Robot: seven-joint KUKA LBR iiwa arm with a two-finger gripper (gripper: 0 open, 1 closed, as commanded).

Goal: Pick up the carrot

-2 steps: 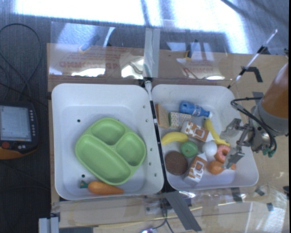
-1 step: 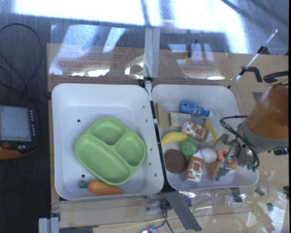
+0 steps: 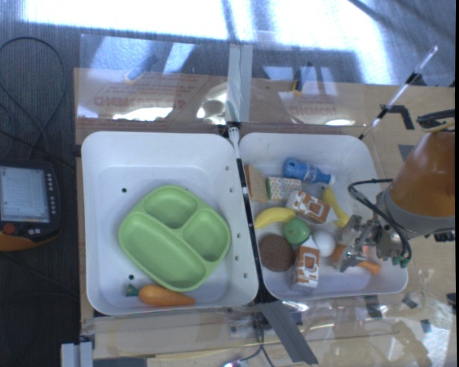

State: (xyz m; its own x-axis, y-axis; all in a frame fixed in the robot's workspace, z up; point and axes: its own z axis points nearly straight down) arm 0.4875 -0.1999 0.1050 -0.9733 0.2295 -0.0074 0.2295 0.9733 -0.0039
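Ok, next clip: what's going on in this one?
The arm's gripper is down in the right bin, at the near right corner among toy food: a banana, a blue bottle, small cartons. The carrot lies in the left bin, along the near wall beside the green divided plate, with nothing touching it.

No legible text, label or number anywhere.

Carrot [image 3: 162,297] in L bin, below green plate [image 3: 176,237]; hand [image 3: 361,252] over R bin.
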